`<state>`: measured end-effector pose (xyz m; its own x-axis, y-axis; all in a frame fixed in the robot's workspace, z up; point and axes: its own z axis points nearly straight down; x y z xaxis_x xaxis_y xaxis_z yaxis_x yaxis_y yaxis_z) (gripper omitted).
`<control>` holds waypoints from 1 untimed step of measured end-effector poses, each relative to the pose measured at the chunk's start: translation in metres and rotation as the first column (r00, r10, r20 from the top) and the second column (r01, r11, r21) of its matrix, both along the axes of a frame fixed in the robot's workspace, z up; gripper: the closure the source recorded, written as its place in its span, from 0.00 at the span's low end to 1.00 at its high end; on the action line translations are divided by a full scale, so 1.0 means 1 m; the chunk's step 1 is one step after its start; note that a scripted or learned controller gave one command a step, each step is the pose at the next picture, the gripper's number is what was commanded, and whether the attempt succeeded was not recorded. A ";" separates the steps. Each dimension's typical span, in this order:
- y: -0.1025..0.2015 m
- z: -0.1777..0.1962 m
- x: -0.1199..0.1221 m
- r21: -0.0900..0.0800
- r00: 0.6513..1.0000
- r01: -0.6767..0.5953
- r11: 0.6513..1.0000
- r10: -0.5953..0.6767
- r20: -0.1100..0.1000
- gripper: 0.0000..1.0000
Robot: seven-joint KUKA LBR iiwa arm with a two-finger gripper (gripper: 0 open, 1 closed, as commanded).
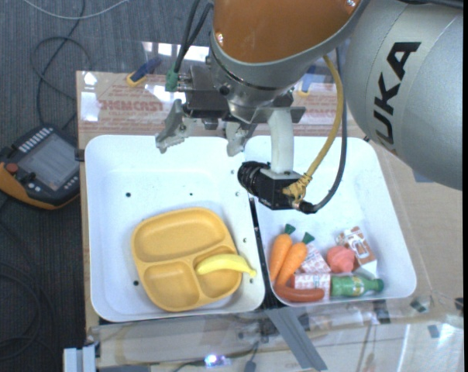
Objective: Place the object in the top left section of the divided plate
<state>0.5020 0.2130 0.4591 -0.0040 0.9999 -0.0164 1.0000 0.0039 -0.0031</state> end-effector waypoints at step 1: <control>0.000 0.009 0.001 -0.004 1.000 0.001 1.000 -0.001 0.000 1.00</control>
<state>0.5028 0.2127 0.4679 -0.0027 0.9998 -0.0202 1.0000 0.0026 -0.0032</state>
